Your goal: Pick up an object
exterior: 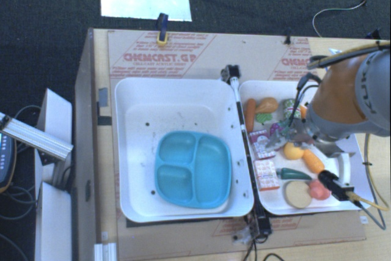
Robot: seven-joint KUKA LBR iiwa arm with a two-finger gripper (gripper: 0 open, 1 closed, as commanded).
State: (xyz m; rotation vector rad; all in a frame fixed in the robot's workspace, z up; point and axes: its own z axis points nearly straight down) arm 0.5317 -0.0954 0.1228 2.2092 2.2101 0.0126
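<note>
Surface (183, 49) bears two white bins. Left bin (140, 101): blue divided plate (193, 169). Right bin (272, 207): toy food clutter, carrot (250, 115) near the divider, tan disc (297, 194) at the front. Gripper (292, 133) low among the items; grip state cannot be told.

Bright, even light; slightly soft focus

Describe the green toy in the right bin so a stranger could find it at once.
Start at the right bin, the one crowded with toy food. Near its front edge, the green pepper-like toy lies flat between the small red-and-white packet and the orange carrot. It is the only dark green, long, pointed piece, just behind the round tan disc.
</note>
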